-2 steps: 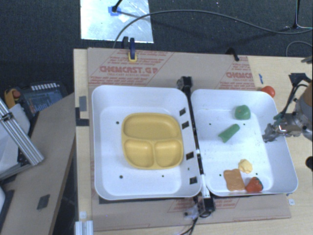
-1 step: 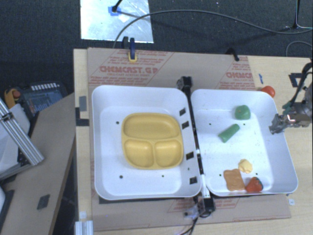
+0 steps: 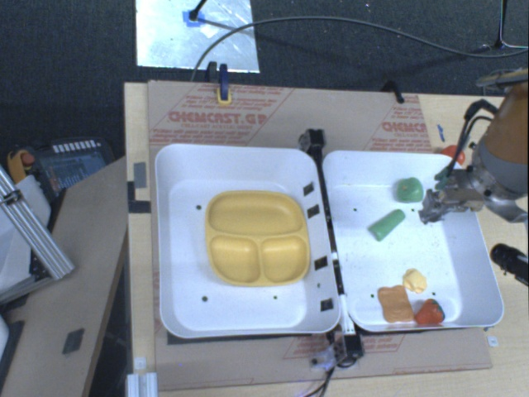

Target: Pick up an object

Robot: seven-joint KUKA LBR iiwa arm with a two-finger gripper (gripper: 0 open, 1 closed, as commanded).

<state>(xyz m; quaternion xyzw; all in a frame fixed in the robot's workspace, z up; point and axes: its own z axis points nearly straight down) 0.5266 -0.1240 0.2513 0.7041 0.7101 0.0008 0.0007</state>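
Note:
The right bin (image 3: 471, 246) holds several small items. A round green piece (image 3: 408, 190) lies near its back, and a long green piece (image 3: 386, 224) lies slantwise just left of centre. At the front are a pale yellow lump (image 3: 415, 281), an orange slab (image 3: 396, 303) and a red piece (image 3: 429, 313). My gripper (image 3: 431, 208) hangs low over the right bin, just right of the two green pieces, with nothing visibly between its fingers. The arm enters from the right edge.
The left bin (image 3: 178, 222) holds a yellow divided plate (image 3: 255, 236). A black clip strip (image 3: 324, 230) runs along the seam between the bins. Cardboard underlies both bins; cables cross the dark floor behind.

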